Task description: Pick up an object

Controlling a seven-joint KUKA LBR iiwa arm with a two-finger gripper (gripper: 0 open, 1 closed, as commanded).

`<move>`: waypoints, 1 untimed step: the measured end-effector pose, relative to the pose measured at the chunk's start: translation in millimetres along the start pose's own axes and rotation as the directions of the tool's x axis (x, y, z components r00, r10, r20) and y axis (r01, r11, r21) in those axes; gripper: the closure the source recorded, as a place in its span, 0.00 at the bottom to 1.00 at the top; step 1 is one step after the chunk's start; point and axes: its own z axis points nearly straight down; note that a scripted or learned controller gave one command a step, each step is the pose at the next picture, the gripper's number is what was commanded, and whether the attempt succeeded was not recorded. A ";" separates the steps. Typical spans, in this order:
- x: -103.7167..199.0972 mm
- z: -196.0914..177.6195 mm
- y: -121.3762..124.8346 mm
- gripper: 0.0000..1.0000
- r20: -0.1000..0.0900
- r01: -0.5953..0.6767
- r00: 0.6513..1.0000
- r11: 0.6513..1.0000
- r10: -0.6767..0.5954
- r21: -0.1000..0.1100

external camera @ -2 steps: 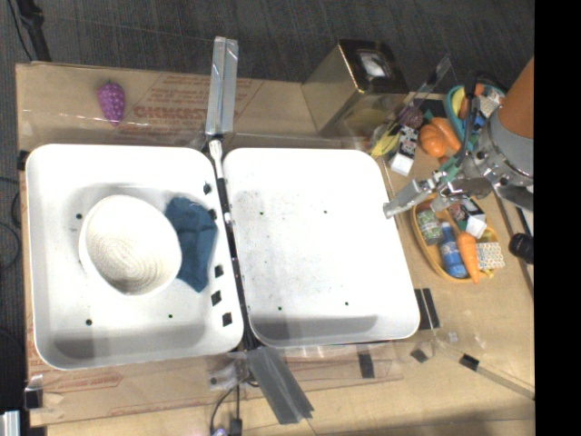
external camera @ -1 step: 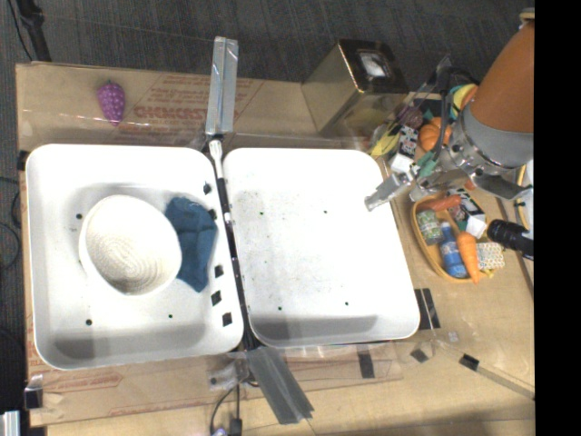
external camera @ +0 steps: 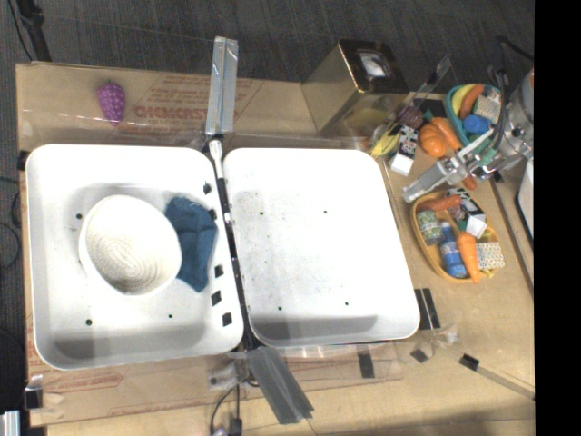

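Note:
In the left bin [external camera: 54, 334] lies a white woven dome-shaped object [external camera: 130, 242], like a cap or an upturned bowl. A crumpled blue cloth [external camera: 193, 240] rests against its right side. My gripper [external camera: 427, 183] hangs at the far right, outside both bins, just past the right bin's [external camera: 318, 243] upper right corner and over a yellow basket of toys [external camera: 454, 234]. Nothing from the bins is seen in it. The arm's wrist [external camera: 508, 134] sits at the right border of the view.
A purple grape-like toy [external camera: 111, 101] lies on the cardboard behind the left bin. A brown box [external camera: 359, 84] stands behind the right bin. Colourful toys [external camera: 454, 121] crowd the bench to the right. A grey divider [external camera: 227, 243] runs between the bins.

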 end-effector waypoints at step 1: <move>3.0 62.2 -8.4 0.00 -0.004 0.217 0.976 0.976 -0.217 0.003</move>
